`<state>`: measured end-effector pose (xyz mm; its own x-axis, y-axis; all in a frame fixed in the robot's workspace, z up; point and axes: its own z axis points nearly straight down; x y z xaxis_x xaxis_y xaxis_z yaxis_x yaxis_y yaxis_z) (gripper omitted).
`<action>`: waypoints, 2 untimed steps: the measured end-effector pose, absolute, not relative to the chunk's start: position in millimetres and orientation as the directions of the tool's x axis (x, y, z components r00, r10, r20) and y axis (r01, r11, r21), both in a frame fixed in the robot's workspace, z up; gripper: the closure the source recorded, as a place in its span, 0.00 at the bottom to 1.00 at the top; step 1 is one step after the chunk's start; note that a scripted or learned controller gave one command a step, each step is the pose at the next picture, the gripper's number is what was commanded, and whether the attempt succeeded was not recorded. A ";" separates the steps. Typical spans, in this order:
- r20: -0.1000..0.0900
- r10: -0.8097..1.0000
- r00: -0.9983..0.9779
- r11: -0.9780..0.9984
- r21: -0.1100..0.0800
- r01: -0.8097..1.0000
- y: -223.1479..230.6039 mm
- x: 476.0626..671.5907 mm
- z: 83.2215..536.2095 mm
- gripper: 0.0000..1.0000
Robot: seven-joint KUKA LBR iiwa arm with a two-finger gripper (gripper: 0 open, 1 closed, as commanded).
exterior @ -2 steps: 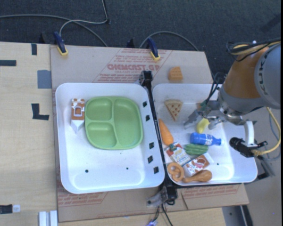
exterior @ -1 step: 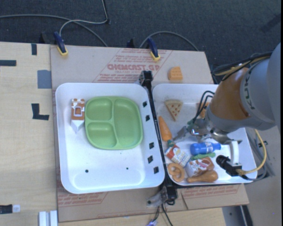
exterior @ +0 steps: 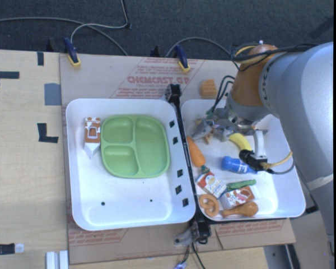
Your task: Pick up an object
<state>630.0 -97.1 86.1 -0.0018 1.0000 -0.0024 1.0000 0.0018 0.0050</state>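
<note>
My gripper hangs low over the upper left part of the right bin, below the arm's orange band. An orange carrot lies just below it, by the bin's left wall. A yellow banana lies to its right and a blue bottle-like piece sits lower right of it. I see nothing held in the gripper. Along the bin's front lie a printed packet, a green stick, a red-labelled packet, a pretzel and a brown spoon-shaped piece.
The left bin holds a green divided plate and a small orange-and-white box. An orange piece lies on the cardboard behind the right bin. The grey arm covers the right bin's far right side. Cables trail behind the bench.
</note>
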 end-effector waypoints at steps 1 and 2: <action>-0.001 1.000 -0.002 0.002 0.002 1.000 -97.4 668.9 85.3 0.00; -0.003 1.000 -0.003 0.003 0.000 1.000 -97.4 668.6 95.0 1.00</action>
